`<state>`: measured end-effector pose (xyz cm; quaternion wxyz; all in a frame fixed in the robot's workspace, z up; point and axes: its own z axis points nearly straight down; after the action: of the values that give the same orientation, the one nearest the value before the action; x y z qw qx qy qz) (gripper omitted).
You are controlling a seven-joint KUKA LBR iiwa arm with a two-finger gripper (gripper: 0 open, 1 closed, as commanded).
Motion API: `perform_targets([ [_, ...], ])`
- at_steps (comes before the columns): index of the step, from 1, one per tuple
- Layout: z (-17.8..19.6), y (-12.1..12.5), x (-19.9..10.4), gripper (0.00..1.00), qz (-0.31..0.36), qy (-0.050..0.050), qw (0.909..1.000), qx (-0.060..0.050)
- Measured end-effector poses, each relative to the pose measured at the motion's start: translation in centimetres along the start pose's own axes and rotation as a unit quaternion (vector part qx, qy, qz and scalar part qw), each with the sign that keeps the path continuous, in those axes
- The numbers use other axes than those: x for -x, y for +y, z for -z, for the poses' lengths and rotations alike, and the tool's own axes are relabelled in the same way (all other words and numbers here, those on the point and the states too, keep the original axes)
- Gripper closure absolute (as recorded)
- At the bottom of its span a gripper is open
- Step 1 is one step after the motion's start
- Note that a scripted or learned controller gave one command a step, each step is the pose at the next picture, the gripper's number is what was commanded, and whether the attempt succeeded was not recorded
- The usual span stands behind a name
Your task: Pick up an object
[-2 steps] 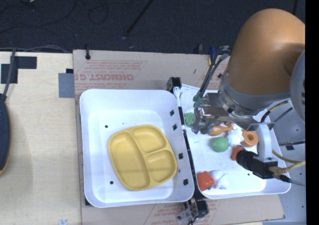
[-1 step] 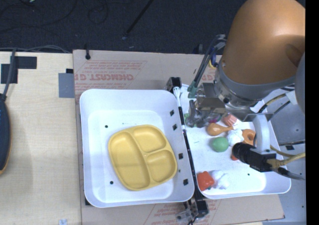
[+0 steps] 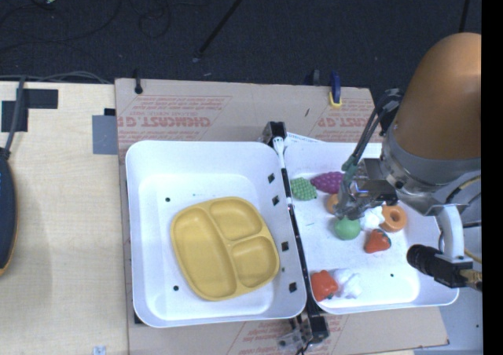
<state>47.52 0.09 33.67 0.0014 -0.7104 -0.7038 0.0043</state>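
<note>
Small toy foods lie in the right bin point(image 3: 401, 287). A green leafy piece point(image 3: 302, 188) and a purple grape bunch point(image 3: 328, 181) sit near its far left. A green round fruit point(image 3: 346, 228), an orange ring-shaped piece point(image 3: 393, 218) and a red piece point(image 3: 377, 242) cluster in the middle. Another red piece point(image 3: 323, 283) with a white piece point(image 3: 348, 286) lies at the near left corner. My gripper point(image 3: 351, 206) hangs low over the middle cluster, just above the green fruit and beside a small orange piece point(image 3: 334, 203).
The left bin point(image 3: 149, 181) holds a yellow divided plate point(image 3: 225, 247). A black clipped divider point(image 3: 284, 212) separates the two bins. The arm's orange and grey body point(image 3: 440, 118) overhangs the right bin's far right side.
</note>
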Motion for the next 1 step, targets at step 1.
perform_targets([
  [1, 5.80, 0.02, -7.04, 1.00, 0.008, 0.003, 1.0000, 0.005],
])
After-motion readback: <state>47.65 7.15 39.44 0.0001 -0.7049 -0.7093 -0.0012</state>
